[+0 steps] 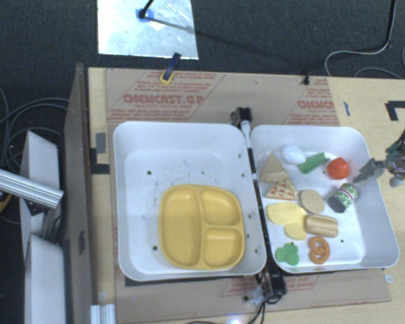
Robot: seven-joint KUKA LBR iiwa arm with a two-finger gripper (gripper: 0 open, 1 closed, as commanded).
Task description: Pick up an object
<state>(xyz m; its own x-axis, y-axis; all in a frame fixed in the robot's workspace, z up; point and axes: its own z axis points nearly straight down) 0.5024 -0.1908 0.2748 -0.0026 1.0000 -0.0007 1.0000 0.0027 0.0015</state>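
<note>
bins: 2 | left bin (131, 181): 1 yellow tray (202, 226) | right bin (374, 208): about 11 toy foods | gripper (374, 171): jaw state untellable

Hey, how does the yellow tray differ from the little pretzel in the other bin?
The yellow tray is far larger than the pretzel. The tray is pale yellow with three compartments; the pretzel is orange-brown with a looped, open shape. The tray lies alone in the left bin, while the pretzel sits among other toy foods in the right bin. Both lie flat.
</note>
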